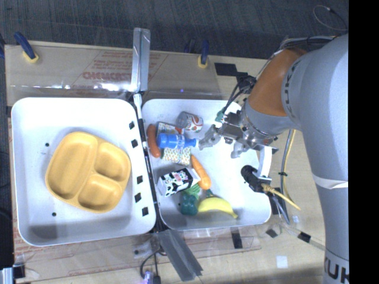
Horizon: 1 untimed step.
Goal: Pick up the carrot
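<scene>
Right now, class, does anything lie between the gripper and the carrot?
Nothing visible does. Bare bin floor separates the gripper from the carrot, though a cow-patterned carton touches the carrot's far side.

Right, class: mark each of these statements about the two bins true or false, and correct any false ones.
1. The yellow tray lies in the left bin. True.
2. The carrot is gripped in the tool. False: it lies in the right bin, apart from the tool.
3. The banana lies near the right bin's front edge. True.
4. The carrot sits on the yellow tray. False: it lies beside the cow-patterned carton.
</scene>
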Motion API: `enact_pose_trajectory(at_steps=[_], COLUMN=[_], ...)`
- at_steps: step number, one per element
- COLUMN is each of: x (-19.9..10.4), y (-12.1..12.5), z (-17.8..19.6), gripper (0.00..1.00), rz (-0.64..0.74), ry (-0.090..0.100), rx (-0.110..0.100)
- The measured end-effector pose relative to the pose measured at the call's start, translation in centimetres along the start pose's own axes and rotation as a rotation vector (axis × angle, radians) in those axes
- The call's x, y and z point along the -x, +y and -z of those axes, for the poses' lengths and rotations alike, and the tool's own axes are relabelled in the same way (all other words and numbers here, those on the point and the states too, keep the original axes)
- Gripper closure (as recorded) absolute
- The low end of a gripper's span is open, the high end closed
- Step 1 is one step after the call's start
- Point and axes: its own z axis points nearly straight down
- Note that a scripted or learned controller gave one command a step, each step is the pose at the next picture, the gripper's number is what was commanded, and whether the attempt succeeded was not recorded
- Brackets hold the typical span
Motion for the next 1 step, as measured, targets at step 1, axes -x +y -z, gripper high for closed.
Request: enact_pose_trajectory(at_steps=[1], x=[-2.63], y=[-2.62], z=[-7.9], gripper=[0.0], rz=[0.097], ry=[-0.001], rx=[-0.002])
